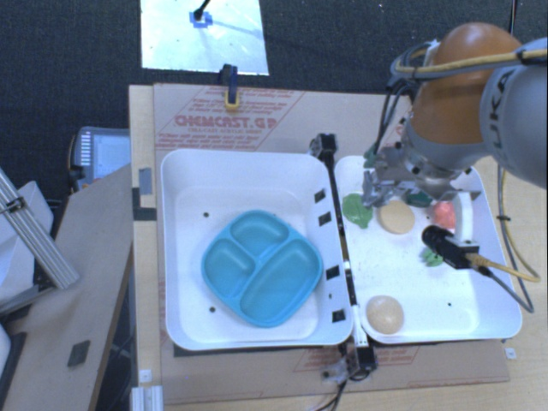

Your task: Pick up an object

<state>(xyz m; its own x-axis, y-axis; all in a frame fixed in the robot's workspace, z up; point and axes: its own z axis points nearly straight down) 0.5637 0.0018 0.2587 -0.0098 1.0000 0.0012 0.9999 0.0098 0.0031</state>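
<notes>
Camera view shows the arm (479, 101) reaching in from the right and bending down over the far part of the right bin (492, 315), with the gripper (381, 191) low among the small objects there. Whether its fingers are open or closed I cannot tell, because the wrist covers them from above, and nothing can be seen held between them. The things to pick lie in this right bin: a green leaf-shaped piece (358, 210) just beside the gripper near the bin's left wall, a tan round disc (396, 219) just to the right of it, a pink piece (443, 213) further right, a small green piece (432, 258) next to a black part of the arm's cabling, and a pale yellow ball (384, 313) alone in the near corner. I judge that the gripper aims at the green leaf or the tan disc, since it stands closest to them. The room there is narrow: the divider between the bins is near and the objects crowd together, so a finger could push one aside. The ball has more open floor around it. In the left bin (184, 229) a blue divided plate (261, 266) lies flat, well apart from the gripper.
</notes>
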